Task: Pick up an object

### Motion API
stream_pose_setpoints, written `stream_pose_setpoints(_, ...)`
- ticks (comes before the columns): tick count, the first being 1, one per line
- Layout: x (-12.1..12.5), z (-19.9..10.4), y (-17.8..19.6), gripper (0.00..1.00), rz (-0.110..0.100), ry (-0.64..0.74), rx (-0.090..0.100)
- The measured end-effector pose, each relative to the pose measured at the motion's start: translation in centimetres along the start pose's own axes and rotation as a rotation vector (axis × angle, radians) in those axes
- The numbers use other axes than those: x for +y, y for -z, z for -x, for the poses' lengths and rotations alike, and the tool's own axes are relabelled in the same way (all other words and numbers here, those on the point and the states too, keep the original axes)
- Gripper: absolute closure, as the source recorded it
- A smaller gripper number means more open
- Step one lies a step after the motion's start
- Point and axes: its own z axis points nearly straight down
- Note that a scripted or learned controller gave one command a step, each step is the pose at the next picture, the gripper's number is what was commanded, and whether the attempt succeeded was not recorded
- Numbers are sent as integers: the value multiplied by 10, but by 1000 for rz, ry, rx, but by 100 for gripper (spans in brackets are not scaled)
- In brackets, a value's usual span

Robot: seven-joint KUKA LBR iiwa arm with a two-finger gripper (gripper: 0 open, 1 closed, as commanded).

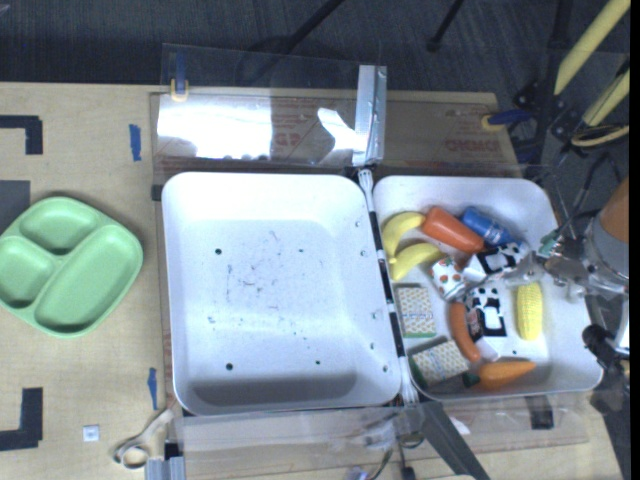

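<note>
Worktop (80, 128) carries two white bins side by side. Left bin (270, 288) shows bare floor with faint scuffs. Right bin (540, 203) holds the candidate objects, crowded together: two bananas (405, 243) at its left, an orange bottle (452, 230) and a blue item (485, 224) toward the back, corn (529, 310) at right, a carrot (505, 372) at the front, a black-and-white cow toy (490, 308) in the middle, and a waffle-like piece (415, 308) against the left wall. A green divided plate (65, 265) sits well apart on the worktop's left.

The arm (610, 258) sits at the right edge, beside the right bin's far wall. The tool (565, 263) appears to be there, just right of the corn; its state cannot be told.

Judged step: approach, nothing lifted. Next move calls for choosing one item with free sides, the corn or carrot being least hemmed in, and descending squarely over it. Risk: neighbours touching may be dragged along.
</note>
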Motion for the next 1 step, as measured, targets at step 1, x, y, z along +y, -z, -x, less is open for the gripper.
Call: stream_pose_setpoints(1, -13, -45, -42, 0, -49, -193, -4)
